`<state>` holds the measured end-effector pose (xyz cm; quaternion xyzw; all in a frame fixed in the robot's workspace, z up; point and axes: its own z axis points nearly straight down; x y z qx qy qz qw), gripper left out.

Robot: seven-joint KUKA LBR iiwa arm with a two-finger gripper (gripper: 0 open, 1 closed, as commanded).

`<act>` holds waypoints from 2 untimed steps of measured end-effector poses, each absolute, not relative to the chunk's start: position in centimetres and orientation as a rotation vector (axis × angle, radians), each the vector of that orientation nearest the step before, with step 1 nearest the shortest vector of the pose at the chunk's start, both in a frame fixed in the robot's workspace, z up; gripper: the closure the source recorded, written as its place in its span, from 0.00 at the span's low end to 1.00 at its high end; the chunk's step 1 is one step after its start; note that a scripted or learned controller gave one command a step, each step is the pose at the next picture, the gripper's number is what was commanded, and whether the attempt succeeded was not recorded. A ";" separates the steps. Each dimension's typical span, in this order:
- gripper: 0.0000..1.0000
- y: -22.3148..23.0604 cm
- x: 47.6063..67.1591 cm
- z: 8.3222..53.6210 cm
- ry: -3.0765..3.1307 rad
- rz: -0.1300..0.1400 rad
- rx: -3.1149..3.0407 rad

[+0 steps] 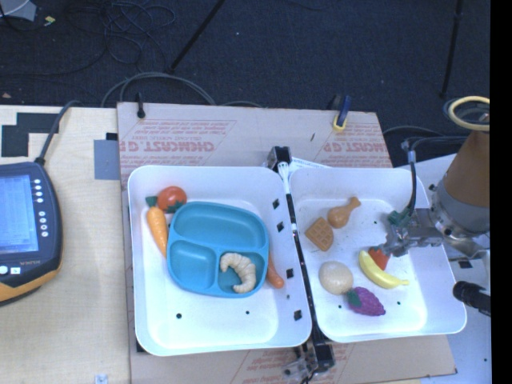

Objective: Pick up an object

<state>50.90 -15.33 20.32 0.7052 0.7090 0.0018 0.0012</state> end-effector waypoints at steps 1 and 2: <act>1.00 -13.6 47.3 10.6 2.230 -0.007 2.229; 1.00 -12.2 52.1 12.8 2.225 0.001 2.218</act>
